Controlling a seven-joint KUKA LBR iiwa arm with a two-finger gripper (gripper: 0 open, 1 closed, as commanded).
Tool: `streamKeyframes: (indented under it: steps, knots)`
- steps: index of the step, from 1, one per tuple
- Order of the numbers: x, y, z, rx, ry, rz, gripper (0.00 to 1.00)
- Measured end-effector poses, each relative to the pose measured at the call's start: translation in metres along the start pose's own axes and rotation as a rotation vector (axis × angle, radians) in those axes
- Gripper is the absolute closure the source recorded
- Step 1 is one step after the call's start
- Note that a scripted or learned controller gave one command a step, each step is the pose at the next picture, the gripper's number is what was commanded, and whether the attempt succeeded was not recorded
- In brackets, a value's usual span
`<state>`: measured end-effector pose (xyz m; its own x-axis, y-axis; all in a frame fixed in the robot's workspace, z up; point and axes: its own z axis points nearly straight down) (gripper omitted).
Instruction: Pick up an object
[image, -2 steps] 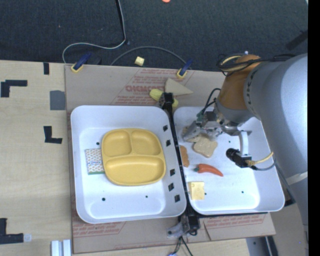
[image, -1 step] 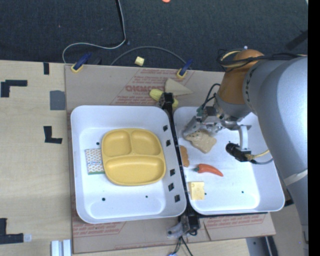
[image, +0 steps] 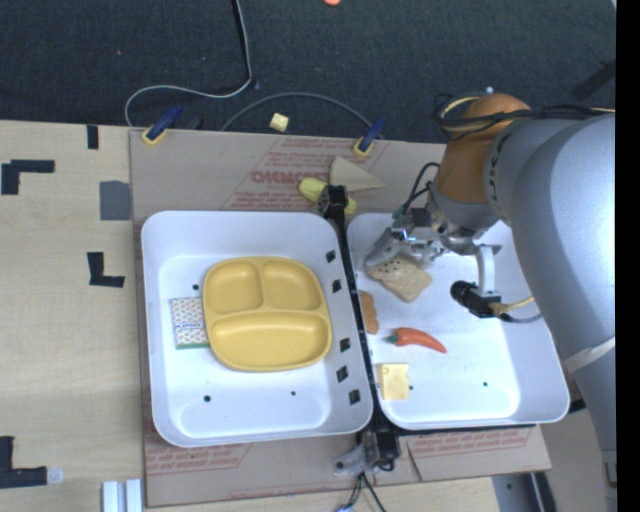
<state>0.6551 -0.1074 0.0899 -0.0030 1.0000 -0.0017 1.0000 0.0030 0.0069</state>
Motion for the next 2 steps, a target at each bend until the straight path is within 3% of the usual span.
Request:
streamKeyframes:
  steps: [2]
  knots:
    - [0.0111, -0.0065, -0.0013, -0.011, -0.007, 0.002, 0.00]
